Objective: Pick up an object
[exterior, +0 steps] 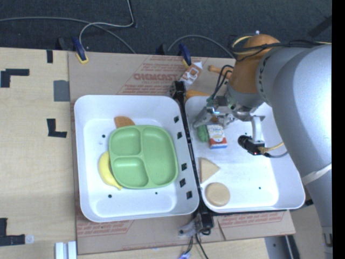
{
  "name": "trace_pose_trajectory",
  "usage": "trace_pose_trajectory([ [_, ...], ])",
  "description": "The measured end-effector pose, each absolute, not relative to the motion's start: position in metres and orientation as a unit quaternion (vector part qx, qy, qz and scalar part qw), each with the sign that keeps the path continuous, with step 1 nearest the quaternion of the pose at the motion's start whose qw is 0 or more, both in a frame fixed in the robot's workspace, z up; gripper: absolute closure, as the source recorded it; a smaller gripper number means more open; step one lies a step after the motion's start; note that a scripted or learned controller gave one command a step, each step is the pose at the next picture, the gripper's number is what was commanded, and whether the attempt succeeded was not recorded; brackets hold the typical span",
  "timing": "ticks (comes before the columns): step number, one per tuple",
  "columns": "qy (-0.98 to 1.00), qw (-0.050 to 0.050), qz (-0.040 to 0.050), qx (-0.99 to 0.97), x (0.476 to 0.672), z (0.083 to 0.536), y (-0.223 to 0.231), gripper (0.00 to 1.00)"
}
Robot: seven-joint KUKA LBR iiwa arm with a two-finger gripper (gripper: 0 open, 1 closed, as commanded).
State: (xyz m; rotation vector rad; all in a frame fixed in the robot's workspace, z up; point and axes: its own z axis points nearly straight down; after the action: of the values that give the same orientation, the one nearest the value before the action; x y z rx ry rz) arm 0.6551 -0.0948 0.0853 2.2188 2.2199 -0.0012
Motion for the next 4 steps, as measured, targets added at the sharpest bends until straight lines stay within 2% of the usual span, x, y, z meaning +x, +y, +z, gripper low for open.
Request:
trace_pose_trajectory([
  [2,0.708,0.001,0.0001,0.707,0.6596,0.0852,-0.0945,0.00],
  [4,0.707,0.002,-0.0003,0.707,0.6548,0.0854,-0.0968,0.00],
])
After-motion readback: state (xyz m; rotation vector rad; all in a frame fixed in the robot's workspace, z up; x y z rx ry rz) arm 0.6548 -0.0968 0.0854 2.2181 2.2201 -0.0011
